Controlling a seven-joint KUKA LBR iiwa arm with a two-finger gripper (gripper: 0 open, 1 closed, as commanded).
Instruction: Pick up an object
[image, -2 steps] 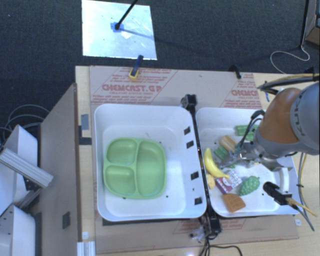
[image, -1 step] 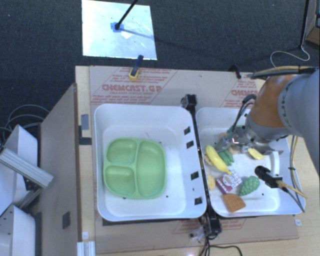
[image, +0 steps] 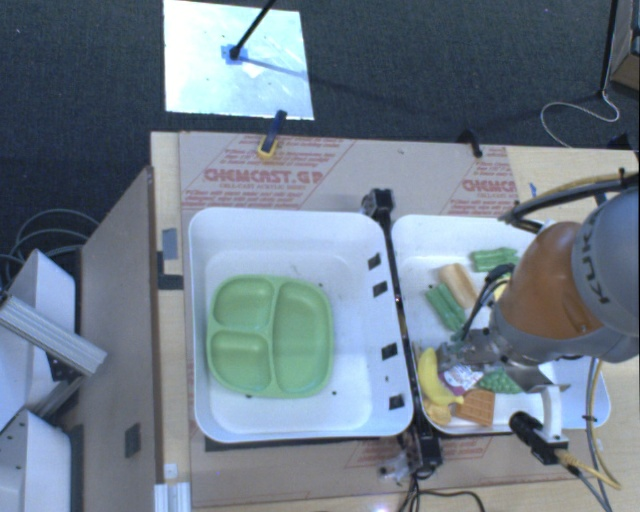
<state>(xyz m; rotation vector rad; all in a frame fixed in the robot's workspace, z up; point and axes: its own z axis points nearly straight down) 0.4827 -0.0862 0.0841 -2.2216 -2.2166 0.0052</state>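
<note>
Low over the right bin's (image: 420, 240) near-left corner, the pincer (image: 462, 368) hangs above a banana (image: 429, 374) and waffle piece (image: 476, 406), its grip impossible to tell, while a green tray (image: 270, 335) fills the left bin (image: 290, 228).

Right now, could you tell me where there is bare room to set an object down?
The left bin has bare floor around the green tray, widest above it. The right bin is crowded where the gripper sits among the banana and green pieces.
</note>
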